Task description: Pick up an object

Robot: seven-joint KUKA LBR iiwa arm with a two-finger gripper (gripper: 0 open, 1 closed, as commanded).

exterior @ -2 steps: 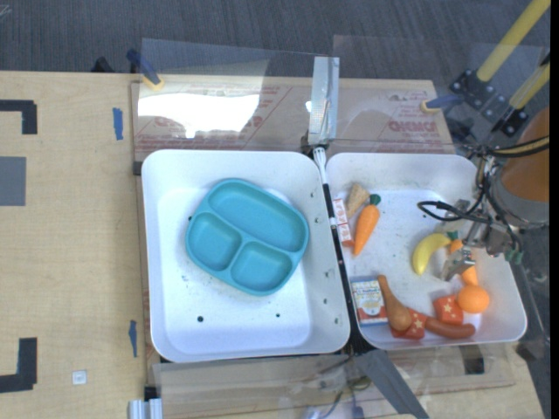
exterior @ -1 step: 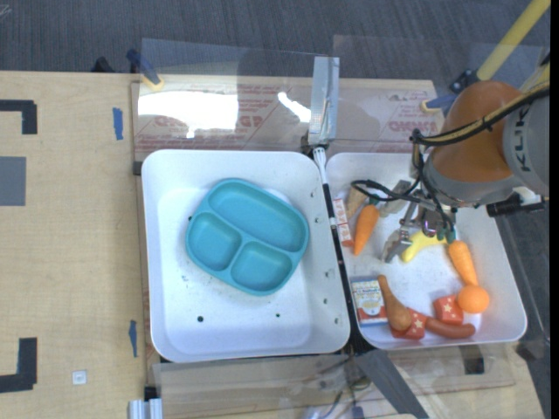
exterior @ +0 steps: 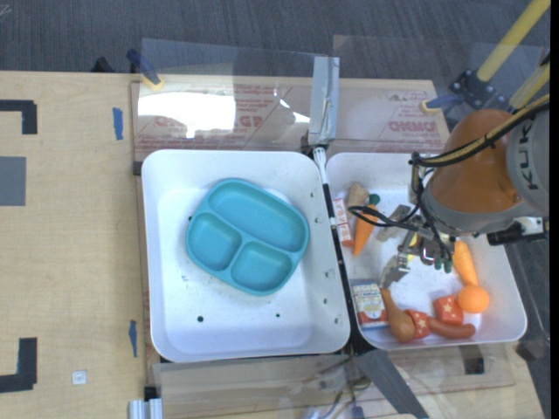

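Observation:
The right bin [exterior: 515, 321] holds several toy foods. An orange carrot [exterior: 360, 234] lies near its left wall, with a beige piece [exterior: 356, 195] behind it. A small carton [exterior: 369, 305] and a brown drumstick-like piece [exterior: 401, 322] sit at the front. A red block with a star [exterior: 447, 307], a red sausage [exterior: 452, 329], an orange ball [exterior: 473, 299] and a second carrot [exterior: 465, 264] lie at the front right. My gripper [exterior: 398, 266] hangs low over the middle of this bin, between the carrot and the carton. I see nothing in it.
The left bin [exterior: 175, 321] holds a blue divided plate [exterior: 247, 236]. A clear plastic sheet and a metal divider [exterior: 324, 103] stand behind the bins. The arm's orange band [exterior: 476, 168] covers the right bin's back right part.

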